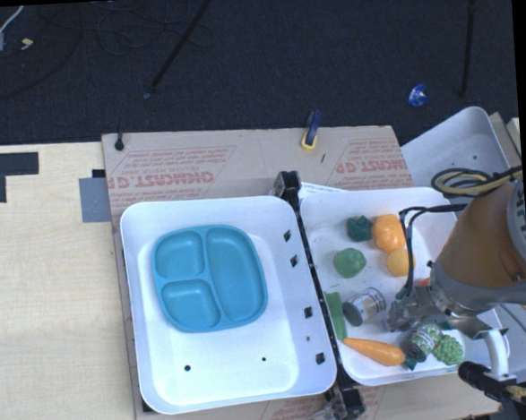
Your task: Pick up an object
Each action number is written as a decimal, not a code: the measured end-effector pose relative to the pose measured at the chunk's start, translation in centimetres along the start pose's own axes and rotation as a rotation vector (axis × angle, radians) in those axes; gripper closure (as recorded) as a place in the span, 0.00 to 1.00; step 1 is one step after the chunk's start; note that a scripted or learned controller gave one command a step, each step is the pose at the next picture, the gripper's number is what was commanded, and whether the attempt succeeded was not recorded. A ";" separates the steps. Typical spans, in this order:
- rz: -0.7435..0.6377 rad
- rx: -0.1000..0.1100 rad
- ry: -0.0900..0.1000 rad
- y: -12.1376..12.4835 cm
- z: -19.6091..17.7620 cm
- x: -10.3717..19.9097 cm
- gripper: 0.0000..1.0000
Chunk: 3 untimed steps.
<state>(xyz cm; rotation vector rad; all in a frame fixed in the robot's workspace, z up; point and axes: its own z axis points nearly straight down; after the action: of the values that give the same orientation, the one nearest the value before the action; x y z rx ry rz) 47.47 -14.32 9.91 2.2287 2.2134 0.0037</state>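
A: Nearest the camera, at the right bin's (326, 276) front edge, what lies there?

B: A carrot (375, 350), lying flat, with a broccoli floret (447, 350) just to its right. The gripper (412, 315) sits low in that bin, just above and between them.

A: Is it holding anything?

B: I cannot tell; the wrist and the orange band (481, 243) cover it from above, so nothing can be seen held.

A: What surrounds it?

B: A small metal can (365, 304) on its side just left of the gripper, and a green strip (334, 314) against the bin's left wall. Farther back, a round green piece (348, 262), a dark green piece (360, 228), an orange fruit (388, 233) and a yellow one (398, 262) close together.

A: And the other bin?

B: The left bin (147, 347) holds a blue divided plate (208, 277), well apart from the arm. Both bins rest on cardboard (206, 168).
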 end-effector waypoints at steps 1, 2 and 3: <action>-0.008 -0.001 -0.002 0.3 -6.2 0.3 1.00; -0.008 0.001 -0.001 0.5 -10.4 0.5 1.00; -0.009 0.002 -0.001 0.5 -12.9 0.4 1.00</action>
<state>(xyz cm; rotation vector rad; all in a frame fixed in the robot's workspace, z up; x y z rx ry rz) 47.98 -13.89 22.85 2.2197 2.2234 0.0002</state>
